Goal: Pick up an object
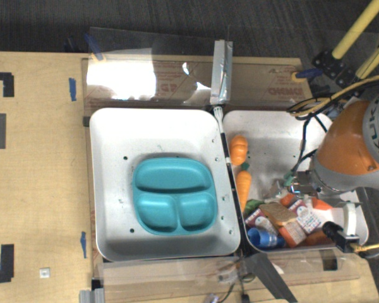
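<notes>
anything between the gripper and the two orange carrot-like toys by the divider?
Nothing visible. The orange toys lie apart from the pile on bare right bin floor; the arm sits to the camera's right, over the pile.

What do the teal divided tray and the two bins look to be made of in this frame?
The teal tray looks like moulded plastic with a smooth, semi-matte finish: uniform colour, rounded compartment walls, soft highlights. The left bin and right bin look like white plastic or coated sheet with a slight gloss; their rounded corners and even sheen fit either, so the look leaves it open.
</notes>
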You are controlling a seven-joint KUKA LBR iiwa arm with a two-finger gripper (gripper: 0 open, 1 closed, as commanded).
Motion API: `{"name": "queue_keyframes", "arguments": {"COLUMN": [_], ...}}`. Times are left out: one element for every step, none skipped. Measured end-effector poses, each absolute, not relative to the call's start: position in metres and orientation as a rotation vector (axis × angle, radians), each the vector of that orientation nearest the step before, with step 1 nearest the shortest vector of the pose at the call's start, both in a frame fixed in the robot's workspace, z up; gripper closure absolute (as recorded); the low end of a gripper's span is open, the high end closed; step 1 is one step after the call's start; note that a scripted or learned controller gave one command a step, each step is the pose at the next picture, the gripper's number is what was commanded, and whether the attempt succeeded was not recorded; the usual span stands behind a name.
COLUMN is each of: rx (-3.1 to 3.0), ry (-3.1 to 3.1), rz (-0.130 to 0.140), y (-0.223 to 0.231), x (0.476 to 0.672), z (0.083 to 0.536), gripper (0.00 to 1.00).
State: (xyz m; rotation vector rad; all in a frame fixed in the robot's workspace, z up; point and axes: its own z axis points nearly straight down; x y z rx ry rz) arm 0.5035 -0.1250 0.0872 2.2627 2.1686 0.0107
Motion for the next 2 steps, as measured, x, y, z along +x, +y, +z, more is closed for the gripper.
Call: {"name": "queue_keyframes", "arguments": {"rx": [2.265,2.289], "ry": [2.166,2.149], "rz": [0.011,0.012], "y": [-0.126,-0.031], "x": [0.505,0.551], "z": [0.094,0.187], "gripper": [1.00,1.00]}}
